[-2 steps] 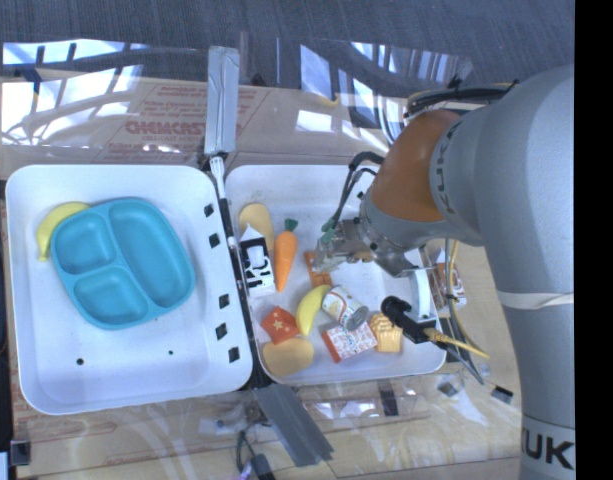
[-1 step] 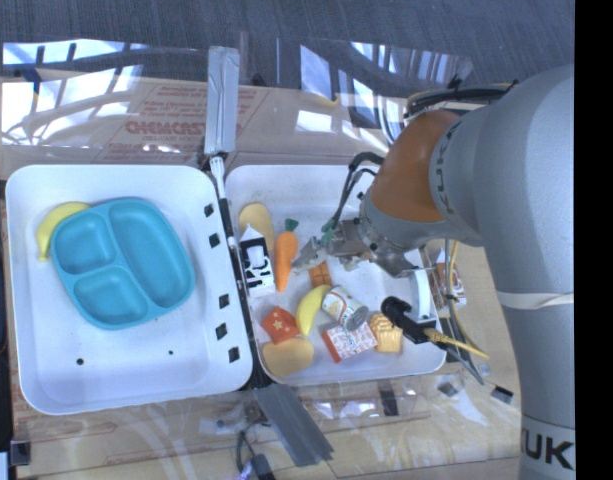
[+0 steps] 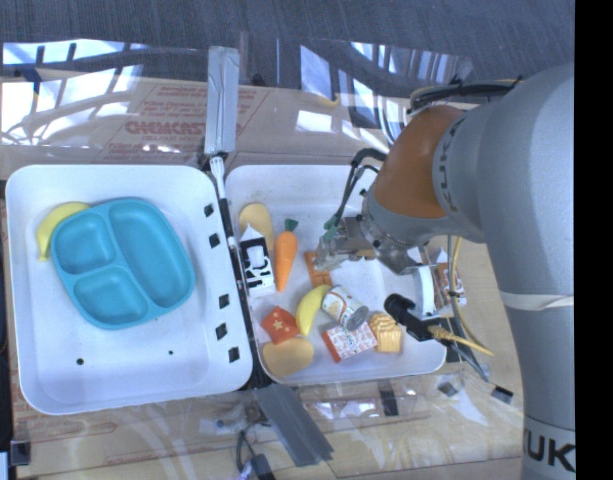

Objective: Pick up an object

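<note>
The gripper (image 3: 331,250) hovered just right of the carrot (image 3: 285,255) in the right bin (image 3: 286,180), its grip state unreadable; a clean pick probably needed centring over one toy before descending.

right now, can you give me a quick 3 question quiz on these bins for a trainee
1. True or false: the blue tray lies in the left bin.
2. Which lies nearest the divider between the bins? A) carrot B) can C) white carton
3. Fill in: a yellow banana peeks out from under the tray's ___ edge in this view.

Key:
1. True.
2. C; the carton sits right beside the divider, with the carrot to its right.
3. Left; the gripper hangs over the right bin, far from it.
</note>
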`<state>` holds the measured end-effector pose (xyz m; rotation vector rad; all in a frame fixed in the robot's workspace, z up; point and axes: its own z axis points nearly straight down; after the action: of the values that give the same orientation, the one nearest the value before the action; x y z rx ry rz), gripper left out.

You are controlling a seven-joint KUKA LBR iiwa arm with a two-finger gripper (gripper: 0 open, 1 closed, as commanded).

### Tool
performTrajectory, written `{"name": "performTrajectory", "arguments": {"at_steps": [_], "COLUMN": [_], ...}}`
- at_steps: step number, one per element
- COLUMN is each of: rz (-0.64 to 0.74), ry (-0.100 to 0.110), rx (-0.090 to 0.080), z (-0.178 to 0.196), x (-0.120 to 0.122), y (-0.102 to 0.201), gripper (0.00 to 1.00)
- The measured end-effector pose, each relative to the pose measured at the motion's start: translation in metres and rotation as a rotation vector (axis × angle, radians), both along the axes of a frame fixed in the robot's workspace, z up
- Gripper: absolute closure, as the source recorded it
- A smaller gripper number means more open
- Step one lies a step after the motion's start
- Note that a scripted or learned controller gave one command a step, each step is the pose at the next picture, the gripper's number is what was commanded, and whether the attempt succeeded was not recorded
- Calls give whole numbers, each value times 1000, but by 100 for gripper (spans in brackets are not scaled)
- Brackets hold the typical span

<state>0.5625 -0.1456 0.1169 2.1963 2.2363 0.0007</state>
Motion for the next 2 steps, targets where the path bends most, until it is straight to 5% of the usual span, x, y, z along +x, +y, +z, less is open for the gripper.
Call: {"name": "performTrajectory", "arguments": {"at_steps": [1, 2], "rz": [1, 43], "ry": [0, 9], "rx": [-1, 5], "z": [0, -26], "x": [0, 17], "y": [0, -7], "gripper": [0, 0]}}
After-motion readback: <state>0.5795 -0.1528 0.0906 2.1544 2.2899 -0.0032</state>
